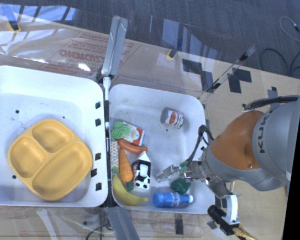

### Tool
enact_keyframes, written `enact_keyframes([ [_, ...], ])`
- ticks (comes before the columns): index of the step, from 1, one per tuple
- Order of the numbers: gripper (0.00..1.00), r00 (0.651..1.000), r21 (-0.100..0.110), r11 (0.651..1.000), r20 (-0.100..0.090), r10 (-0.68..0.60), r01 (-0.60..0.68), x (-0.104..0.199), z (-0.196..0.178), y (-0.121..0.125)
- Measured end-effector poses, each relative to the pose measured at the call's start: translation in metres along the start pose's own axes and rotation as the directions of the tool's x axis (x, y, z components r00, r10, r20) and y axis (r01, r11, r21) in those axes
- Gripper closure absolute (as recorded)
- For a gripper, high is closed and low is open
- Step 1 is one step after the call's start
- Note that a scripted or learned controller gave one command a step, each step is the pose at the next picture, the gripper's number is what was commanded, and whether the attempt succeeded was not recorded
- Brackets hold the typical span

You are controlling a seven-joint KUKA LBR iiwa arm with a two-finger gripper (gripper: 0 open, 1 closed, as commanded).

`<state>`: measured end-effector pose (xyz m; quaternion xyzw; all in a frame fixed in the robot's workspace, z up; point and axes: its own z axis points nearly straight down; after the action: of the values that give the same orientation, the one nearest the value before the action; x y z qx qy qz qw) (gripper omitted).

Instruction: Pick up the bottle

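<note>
Just beside claw [171, 173], cylindrical blue bottle [172, 200]

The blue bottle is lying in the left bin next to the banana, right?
Not quite. The blue bottle lies on its side next to the banana, but in the right bin, not the left one. The camera view shows it near that bin's front edge.

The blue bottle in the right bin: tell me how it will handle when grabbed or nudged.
The blue bottle lies on its side near the right bin front wall, so a nudge would probably roll it. It looks like smooth plastic, so it may slip between fingers. It is small, so likely light. The gripper hovers just above it.
</note>
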<state>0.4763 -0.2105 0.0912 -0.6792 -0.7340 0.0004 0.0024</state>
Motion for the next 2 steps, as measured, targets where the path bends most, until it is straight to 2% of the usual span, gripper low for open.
enact_keyframes([
  [1,1.0,1.0,-0.001,1.0,0.001,-0.007,0.007,0.0,-0.01,0.001],
  [2,1.0,1.0,-0.003,1.0,0.003,-0.013,0.013,0.028,-0.118,0.064],
])
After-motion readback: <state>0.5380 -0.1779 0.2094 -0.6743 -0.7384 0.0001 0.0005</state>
